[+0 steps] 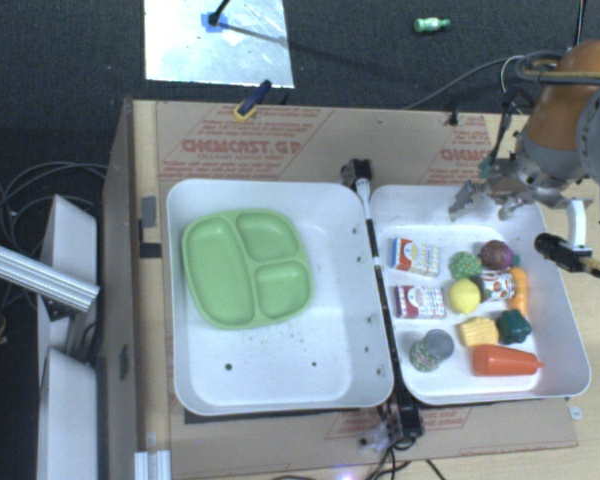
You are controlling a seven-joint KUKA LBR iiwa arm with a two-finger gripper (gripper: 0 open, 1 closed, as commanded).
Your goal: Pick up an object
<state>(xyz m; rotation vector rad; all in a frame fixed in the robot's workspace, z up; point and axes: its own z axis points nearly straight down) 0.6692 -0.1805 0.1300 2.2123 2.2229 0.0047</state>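
White plastic bin on the right [570, 363] holds all my options: two small milk-carton boxes [416, 256], a yellow lemon [465, 295], a green broccoli bit [465, 264], an orange carrot [502, 360] and more. I'd say I'm at the approach step, nothing picked yet. My gripper [488, 196] hovers over the bin's bare far corner, fingers spread apart, pinching nothing and touching nothing as far as I can tell. Next move calls for dropping toward the pile, probably the cartons since they're nearest.
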